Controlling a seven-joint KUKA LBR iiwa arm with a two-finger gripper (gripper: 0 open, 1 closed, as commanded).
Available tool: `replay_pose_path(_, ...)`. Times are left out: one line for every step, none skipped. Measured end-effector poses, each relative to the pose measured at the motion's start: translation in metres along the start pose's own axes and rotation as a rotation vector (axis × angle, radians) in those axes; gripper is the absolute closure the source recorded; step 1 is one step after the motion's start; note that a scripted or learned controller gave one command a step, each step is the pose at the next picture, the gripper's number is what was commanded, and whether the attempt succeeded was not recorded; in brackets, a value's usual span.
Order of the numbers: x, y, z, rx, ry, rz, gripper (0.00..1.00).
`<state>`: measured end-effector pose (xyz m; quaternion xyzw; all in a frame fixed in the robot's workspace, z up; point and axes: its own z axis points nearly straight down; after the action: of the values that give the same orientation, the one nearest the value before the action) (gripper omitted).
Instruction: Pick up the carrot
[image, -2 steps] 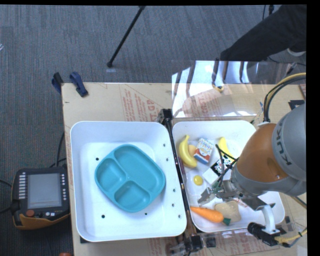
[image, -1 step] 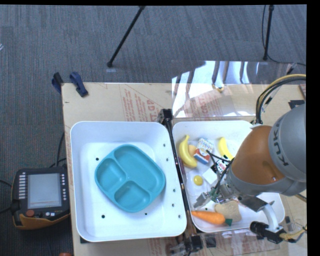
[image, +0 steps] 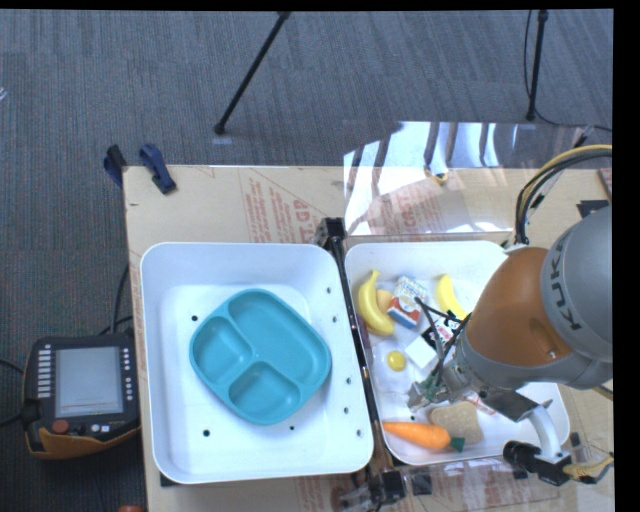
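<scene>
The orange carrot (image: 416, 434), with a green stub at its right end, lies on its side in the front left corner of the right bin (image: 478, 247). My gripper (image: 433, 387) hangs low over the bin's middle, just above and slightly right of the carrot, under the grey and orange wrist (image: 515, 325). Nothing can be seen in its grasp. The wrist hides much of the bin's right half.
A banana (image: 375, 303), a second yellow piece (image: 449, 296), a small carton (image: 407, 302), a yellow ball-like item (image: 397, 361) and a tan block (image: 457, 419) share the right bin. The left bin (image: 170, 270) holds a blue divided plate (image: 260, 354). A pendant (image: 82, 386) sits off the bench.
</scene>
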<state>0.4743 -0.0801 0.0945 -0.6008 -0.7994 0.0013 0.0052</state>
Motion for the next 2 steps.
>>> replay_pose_path(0.0000,-0.0003,0.0004,0.001,0.000,0.001,0.00)
replay_pose_path(-0.0005,-0.0009,-0.0081,0.003,0.002,0.002,1.00)
